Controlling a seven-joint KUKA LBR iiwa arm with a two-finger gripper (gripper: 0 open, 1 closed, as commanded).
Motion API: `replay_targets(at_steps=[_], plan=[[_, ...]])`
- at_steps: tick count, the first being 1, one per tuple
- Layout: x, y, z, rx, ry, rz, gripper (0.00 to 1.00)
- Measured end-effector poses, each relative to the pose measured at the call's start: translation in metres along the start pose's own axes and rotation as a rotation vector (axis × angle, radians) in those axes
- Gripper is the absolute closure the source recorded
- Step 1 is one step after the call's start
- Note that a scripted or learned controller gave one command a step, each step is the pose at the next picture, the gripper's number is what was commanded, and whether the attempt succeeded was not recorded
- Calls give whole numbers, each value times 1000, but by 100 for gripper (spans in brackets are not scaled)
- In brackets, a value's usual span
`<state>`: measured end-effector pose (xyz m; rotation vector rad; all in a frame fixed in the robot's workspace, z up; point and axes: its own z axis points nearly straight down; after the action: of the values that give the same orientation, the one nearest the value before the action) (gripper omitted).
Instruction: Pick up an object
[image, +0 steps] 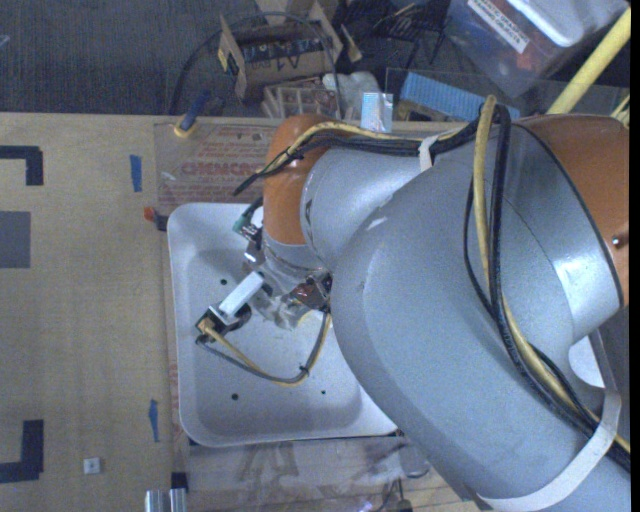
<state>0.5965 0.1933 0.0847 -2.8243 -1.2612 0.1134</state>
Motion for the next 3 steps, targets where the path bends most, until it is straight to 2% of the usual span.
replay_targets(at_steps=[1, 2, 3], plan=[[0, -11, -2, -31, 24, -444, 100], [-38, -17, -5, -83, 41, -784, 100], [-38, -19, -14, -80, 45, -783, 100]])
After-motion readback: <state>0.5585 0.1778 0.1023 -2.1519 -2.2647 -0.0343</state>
